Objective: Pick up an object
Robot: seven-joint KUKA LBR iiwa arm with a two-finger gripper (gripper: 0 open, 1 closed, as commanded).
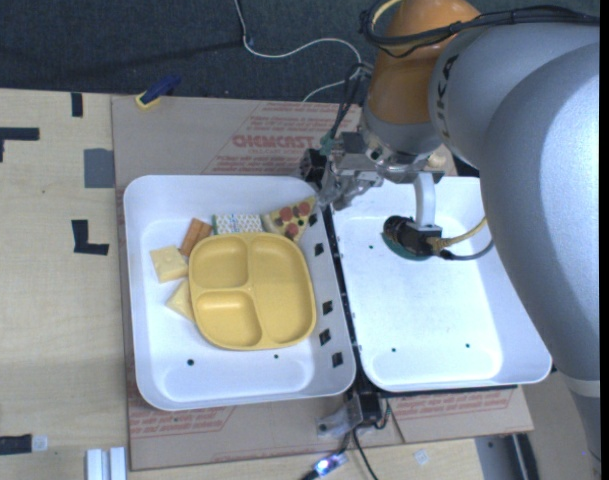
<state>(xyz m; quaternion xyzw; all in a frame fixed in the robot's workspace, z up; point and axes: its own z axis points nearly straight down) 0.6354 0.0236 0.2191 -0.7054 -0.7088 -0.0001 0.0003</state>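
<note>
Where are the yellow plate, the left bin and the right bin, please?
Yellow plate [252, 290]: camera view, its middle.
Left bin [246, 370]: camera view, bare floor below the plate.
Right bin [424, 313]: camera view, bare floor at its middle.

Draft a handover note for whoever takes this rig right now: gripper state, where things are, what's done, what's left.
Gripper: over the far end of the wall between the bins; open or shut unclear, no held thing seen.
Left bin: yellow divided plate, small pieces along its far and left sides, including a pale square and an orange-brown piece.
Done: no pickup visible.
Left: grasp and lift one thing.
</note>
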